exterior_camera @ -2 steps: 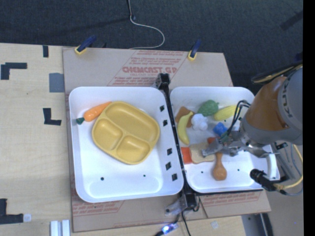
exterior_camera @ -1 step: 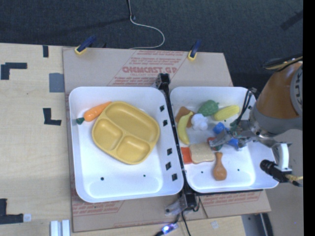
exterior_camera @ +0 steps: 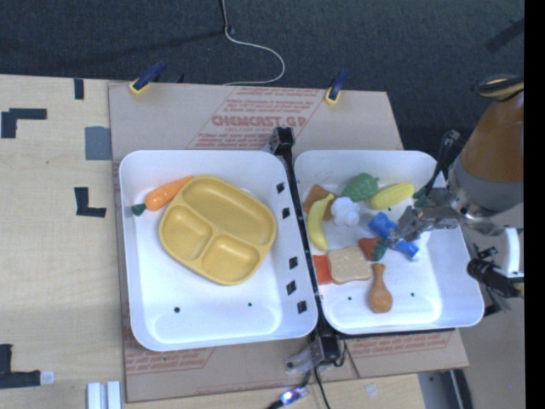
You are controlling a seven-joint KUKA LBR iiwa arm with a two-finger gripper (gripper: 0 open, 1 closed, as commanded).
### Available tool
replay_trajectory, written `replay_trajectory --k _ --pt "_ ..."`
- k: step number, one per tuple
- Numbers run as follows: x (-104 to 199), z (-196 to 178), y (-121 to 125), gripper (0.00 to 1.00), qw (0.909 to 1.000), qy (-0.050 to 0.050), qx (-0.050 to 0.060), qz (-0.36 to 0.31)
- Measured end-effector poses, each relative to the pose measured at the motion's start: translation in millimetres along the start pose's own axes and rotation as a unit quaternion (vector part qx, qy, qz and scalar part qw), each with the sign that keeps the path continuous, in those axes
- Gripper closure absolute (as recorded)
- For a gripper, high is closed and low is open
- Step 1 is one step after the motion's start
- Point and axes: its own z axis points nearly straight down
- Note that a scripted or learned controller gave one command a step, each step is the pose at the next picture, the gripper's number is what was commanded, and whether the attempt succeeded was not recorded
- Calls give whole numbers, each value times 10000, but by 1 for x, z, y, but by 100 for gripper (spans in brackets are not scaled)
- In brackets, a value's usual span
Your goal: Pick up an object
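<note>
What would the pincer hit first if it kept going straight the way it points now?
Probably the blue toy piece just under the pincer, with a small red piece beside it in the right bin. Depth is hard to judge from this slanted overhead view.

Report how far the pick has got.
Done: the pincer is down in the right bin, among the toy food beside the blue piece. In hand: nothing visibly gripped. Left: close on an item and lift it; chicken leg, bread slice and banana all lie in the bin.
</note>
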Motion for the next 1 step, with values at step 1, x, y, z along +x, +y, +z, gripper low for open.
replay_trajectory --k 1 --pt "0 -27 1 100 10000 6 11 0"
